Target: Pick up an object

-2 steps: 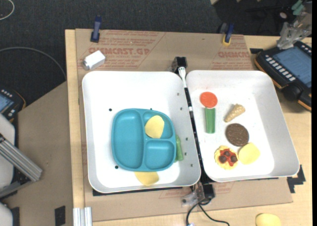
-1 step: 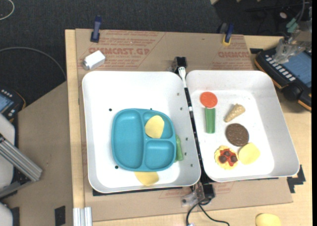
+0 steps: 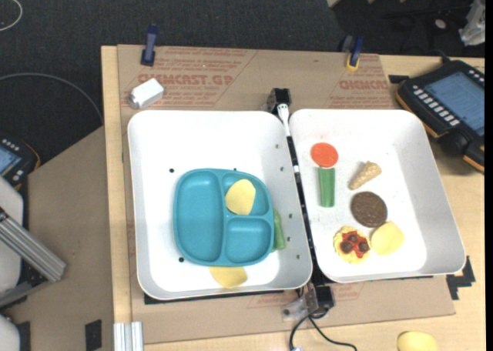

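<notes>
Red lettering on the cardboard sheet (image 3: pixel 231 72) is lying too faint to read; left bin (image 3: pixel 146 188) is keeping bare floor around the teal divided plate (image 3: pixel 212 222).

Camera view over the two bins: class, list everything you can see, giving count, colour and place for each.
bins: 2, white, side by side on the bench
divided tray: 1, teal, in the left bin
yellow pieces: 2 in the left bin, one in the tray's upper right compartment, one by the tray's near edge
green piece: 1, against the tray's right edge
carrot-like toy: 1, orange top, green stem, right bin
tan cone: 1, right bin, right of the carrot-like toy
brown disc: 1, right bin
yellow lump: 1, below the brown disc
tart with red topping: 1, yellow, left of the lump
clamps: 2, blue, at the board's far edge
</notes>
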`<state>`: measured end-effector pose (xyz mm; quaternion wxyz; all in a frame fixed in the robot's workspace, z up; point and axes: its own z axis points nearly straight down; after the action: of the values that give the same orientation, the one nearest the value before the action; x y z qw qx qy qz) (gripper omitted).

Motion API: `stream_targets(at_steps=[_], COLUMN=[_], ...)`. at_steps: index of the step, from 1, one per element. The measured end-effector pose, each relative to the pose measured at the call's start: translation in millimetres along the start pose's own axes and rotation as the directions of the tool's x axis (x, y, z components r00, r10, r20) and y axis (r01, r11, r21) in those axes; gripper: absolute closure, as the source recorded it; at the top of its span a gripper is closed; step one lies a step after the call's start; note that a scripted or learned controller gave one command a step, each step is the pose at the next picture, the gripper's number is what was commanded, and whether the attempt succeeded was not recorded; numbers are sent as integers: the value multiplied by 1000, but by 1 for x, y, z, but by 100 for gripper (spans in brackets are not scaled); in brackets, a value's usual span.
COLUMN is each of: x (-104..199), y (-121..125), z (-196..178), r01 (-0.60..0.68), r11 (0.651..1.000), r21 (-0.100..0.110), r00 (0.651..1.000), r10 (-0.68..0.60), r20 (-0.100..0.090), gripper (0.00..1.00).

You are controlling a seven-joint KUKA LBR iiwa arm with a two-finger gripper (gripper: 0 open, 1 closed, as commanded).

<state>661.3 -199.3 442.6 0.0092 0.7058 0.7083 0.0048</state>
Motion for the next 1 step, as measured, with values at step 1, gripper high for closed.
stream_targets(at_steps=[1], x=[23], y=[-42], z=[103], r01=[-4], r11=[1000], r21=[31], r00=[1000], r10=[4], r20=[-10], gripper=[100])
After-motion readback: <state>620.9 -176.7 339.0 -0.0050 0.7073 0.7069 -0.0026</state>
